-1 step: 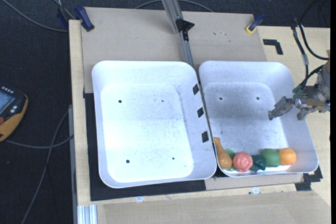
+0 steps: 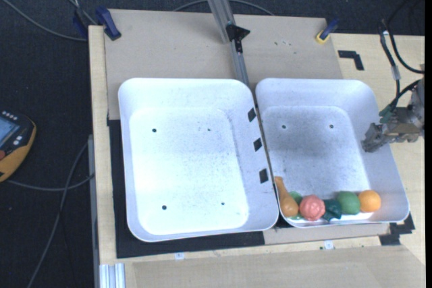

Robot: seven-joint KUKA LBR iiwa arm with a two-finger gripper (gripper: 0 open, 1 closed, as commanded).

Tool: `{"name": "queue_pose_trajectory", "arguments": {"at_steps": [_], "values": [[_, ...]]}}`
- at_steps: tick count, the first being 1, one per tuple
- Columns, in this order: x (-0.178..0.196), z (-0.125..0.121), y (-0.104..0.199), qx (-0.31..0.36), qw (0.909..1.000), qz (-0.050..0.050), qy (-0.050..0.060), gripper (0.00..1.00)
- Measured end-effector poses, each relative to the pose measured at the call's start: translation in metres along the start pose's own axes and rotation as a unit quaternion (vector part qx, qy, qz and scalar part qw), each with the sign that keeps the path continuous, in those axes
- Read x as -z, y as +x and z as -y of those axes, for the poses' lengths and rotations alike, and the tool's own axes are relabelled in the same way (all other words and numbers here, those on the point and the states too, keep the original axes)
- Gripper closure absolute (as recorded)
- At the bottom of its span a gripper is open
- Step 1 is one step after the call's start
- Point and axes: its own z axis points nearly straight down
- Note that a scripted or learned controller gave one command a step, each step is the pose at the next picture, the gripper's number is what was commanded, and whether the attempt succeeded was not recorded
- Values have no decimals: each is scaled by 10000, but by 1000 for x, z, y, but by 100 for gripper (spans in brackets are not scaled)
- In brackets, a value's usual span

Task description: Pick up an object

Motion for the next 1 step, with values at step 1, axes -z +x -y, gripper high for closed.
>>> {"name": "queue_pose_trajectory", "arguments": {"at_steps": [1], "values": [[-120,-72,26,13,10000,-13,47,100]]}}
